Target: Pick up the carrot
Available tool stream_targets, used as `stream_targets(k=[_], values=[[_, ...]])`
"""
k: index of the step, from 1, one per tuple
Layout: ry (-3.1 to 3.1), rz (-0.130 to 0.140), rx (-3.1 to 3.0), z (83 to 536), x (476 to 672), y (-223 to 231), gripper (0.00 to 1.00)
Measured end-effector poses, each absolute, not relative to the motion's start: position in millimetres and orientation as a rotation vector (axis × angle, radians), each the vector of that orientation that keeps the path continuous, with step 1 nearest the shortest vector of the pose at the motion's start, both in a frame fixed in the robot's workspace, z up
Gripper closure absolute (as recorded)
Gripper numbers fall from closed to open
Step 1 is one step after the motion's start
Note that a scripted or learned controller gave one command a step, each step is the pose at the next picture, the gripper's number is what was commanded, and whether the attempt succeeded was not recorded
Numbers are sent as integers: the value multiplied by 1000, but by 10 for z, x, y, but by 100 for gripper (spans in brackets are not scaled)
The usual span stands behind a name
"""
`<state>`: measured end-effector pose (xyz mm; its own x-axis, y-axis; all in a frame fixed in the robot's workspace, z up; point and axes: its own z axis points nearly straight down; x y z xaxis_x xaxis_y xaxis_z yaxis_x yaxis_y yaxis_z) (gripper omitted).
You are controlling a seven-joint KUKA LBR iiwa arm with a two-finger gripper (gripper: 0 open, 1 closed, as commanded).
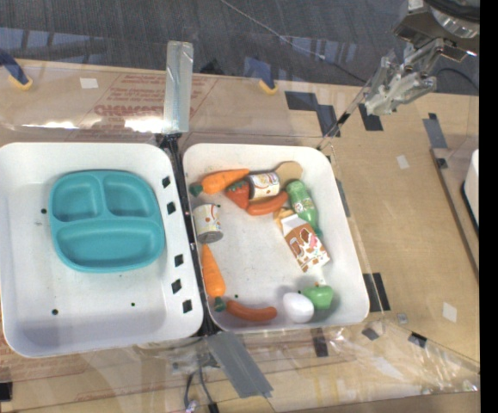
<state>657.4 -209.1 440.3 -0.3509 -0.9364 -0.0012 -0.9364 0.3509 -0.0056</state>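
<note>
Two carrots lie in the right bin (343,222). One carrot (223,180) rests near the bin's far left corner, pointing right. A second carrot (212,271) lies along the left wall, pointing toward the front. My gripper (389,95) hangs well above the bench, beyond the right bin's far right corner. It is far from both carrots. Its fingers look open with nothing between them.
Also in the right bin are a small can (207,223), a red sausage (266,203), a green bottle (301,200), a carton (304,243), a white egg (298,306), a green pepper (321,296) and a red chili (249,311). A teal divided plate (107,220) sits in the left bin (16,317).
</note>
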Motion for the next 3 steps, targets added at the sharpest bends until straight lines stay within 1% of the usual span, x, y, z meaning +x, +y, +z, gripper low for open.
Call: stream_targets(k=[1, 2, 3], values=[[2452, 16, -1970, 3032, 6567, -2073, 100], [2327, -18, -2100, 4808, 6572, -2081, 100], [1915, 9, -2492, 3804, 5902, -2097, 100]])
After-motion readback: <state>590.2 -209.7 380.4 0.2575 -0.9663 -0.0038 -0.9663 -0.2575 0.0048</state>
